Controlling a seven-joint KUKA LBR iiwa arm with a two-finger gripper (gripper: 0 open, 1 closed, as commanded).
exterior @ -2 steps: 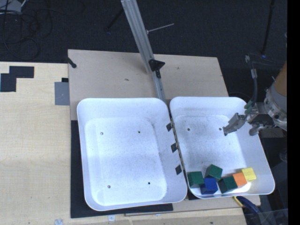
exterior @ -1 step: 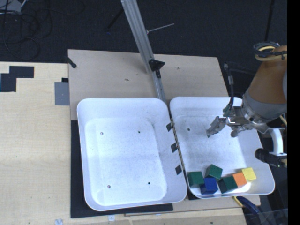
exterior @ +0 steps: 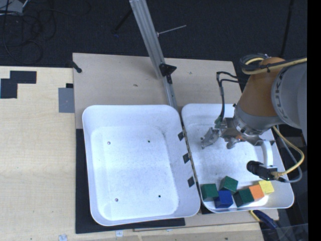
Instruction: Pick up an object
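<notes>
Several small blocks lie clustered in the near corner of the right bin (exterior: 200, 115): a green block (exterior: 209, 190), a second green block (exterior: 229, 184), a blue block (exterior: 224, 199), a dark green block (exterior: 244, 197), an orange block (exterior: 257, 191) and a yellow block (exterior: 266, 187). My gripper (exterior: 218, 141) hangs over the middle of the right bin, well behind the blocks. Its two fingers are spread open with nothing between them. The grey and orange arm reaches in from the right.
The left bin (exterior: 95, 119) sits beside the right one, and their rims meet at black clips (exterior: 186, 157). A slanted metal rail (exterior: 151, 39) rises behind the bins. A black cable connector (exterior: 261, 169) hangs by the right bin's edge.
</notes>
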